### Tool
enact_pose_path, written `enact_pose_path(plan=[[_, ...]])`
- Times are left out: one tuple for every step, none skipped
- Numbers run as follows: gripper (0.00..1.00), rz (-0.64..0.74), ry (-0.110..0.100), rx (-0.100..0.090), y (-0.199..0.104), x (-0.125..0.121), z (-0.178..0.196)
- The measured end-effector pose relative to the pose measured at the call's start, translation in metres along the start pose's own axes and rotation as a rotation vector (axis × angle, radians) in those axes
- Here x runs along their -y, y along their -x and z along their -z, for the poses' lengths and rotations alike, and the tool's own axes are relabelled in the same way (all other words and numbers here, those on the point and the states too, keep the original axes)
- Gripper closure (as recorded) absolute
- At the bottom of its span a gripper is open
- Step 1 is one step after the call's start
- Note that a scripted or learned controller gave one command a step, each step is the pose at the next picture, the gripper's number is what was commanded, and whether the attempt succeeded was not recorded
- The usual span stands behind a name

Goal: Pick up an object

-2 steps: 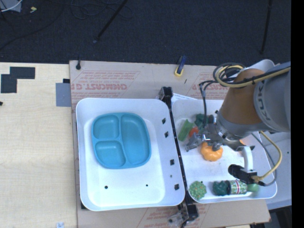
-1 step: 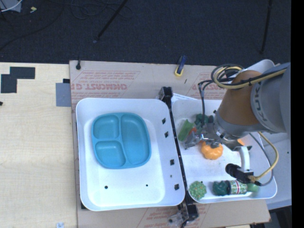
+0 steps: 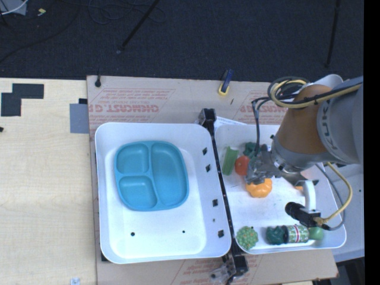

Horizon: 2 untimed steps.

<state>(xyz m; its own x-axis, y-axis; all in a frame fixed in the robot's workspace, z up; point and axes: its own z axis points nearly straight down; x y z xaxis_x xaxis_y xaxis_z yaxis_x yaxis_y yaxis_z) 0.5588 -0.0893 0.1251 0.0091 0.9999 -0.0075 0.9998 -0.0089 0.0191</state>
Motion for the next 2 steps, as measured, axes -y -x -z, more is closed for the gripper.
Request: enact_pose_path(plan=[[1.00, 0.010, -0.017, -0.007, 0.005, -0.004, 0.062], [1.00, 0.010, -0.020, -0.008, 0.006, -0.005, 0.104]])
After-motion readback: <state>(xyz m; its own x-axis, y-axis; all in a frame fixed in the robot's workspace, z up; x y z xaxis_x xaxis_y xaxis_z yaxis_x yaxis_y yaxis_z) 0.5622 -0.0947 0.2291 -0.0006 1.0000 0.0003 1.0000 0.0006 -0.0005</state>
